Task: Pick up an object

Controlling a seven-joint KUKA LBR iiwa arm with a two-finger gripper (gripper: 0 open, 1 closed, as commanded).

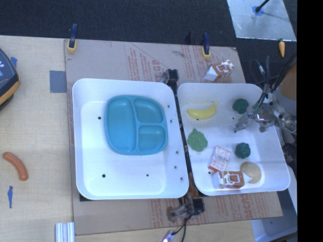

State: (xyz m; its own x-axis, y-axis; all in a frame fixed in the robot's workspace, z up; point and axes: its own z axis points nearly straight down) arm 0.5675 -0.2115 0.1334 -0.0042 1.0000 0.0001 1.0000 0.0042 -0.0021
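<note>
My gripper (pixel 252 125) hangs over the right side of the right bin (pixel 275 150), its fingers spread open with nothing between them. A dark green broccoli-like piece (pixel 240 105) lies just up-left of it, and another dark green piece (pixel 243 149) lies below it. A yellow banana (pixel 202 111) and a light green leafy piece (pixel 197 140) rest on the bin's left side. Near the front are two small cartons (pixel 219 159) (pixel 231 178) and a beige round piece (pixel 251 171).
The left bin (pixel 86 180) holds a blue divided plate (pixel 136 124). Another small carton (pixel 219 70) lies on the cardboard behind the right bin. A sausage (pixel 16 165) lies on the bench at far left, with a device (pixel 6 79) at the left edge.
</note>
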